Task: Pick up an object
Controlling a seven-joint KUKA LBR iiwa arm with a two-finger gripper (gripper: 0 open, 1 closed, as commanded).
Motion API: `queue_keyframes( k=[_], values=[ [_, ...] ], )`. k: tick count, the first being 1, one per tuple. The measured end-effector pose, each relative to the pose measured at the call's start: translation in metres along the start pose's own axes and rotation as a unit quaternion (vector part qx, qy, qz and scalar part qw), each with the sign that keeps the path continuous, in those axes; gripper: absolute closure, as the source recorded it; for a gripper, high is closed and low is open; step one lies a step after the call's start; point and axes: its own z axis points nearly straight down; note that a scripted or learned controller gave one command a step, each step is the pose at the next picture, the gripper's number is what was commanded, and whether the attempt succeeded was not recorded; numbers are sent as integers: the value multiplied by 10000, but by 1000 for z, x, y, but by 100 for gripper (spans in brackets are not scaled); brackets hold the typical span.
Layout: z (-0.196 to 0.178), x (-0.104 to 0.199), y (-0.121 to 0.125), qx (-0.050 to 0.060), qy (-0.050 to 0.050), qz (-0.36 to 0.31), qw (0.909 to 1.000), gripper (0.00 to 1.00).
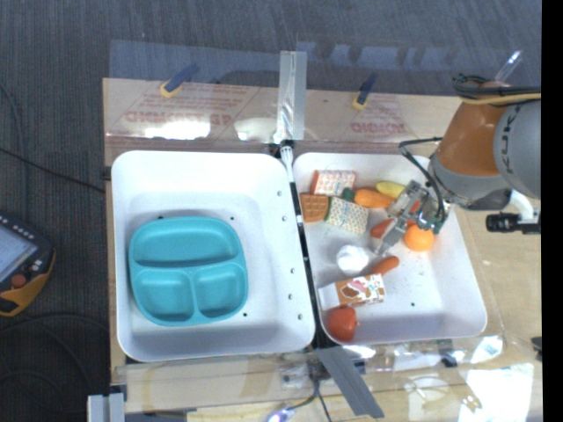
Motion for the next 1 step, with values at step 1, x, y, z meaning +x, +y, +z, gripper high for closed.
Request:
queue_keyframes(
  k=[1],
  values=[
    [1, 18, 11, 6, -68, -118, 9999, 0]
  ],
)
